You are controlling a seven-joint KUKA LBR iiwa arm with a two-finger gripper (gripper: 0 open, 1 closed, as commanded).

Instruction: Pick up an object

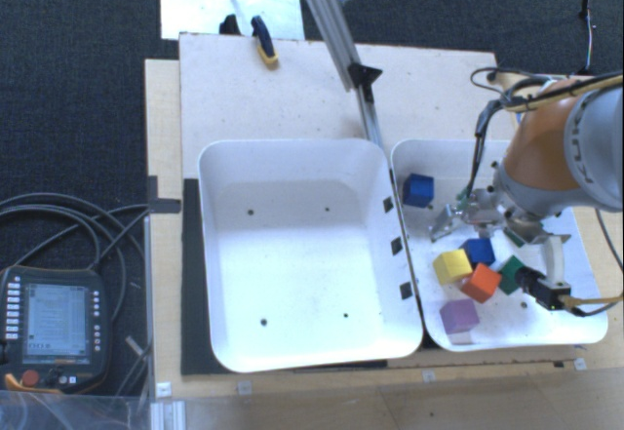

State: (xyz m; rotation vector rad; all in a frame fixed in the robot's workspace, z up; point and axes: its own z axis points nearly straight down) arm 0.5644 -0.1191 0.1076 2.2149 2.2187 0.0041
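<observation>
A: Crowding is the risk: the yellow block (451, 265), orange block (481, 282), dark blue block (479, 251) and green block (511, 273) sit touching mid-floor of the right bin (585, 316), so a descent could strike two at once and close on none.

B: And the gripper (485, 214)?

A: Above that cluster; whether it is open or closed, I cannot tell. A blue cube (418, 189) sits apart near the bin's far left corner, a purple block (459, 316) by its near edge.

B: Surroundings?

A: Left bin (292, 262), bench (292, 87) on dark carpet, a pendant (54, 326) at left.
</observation>
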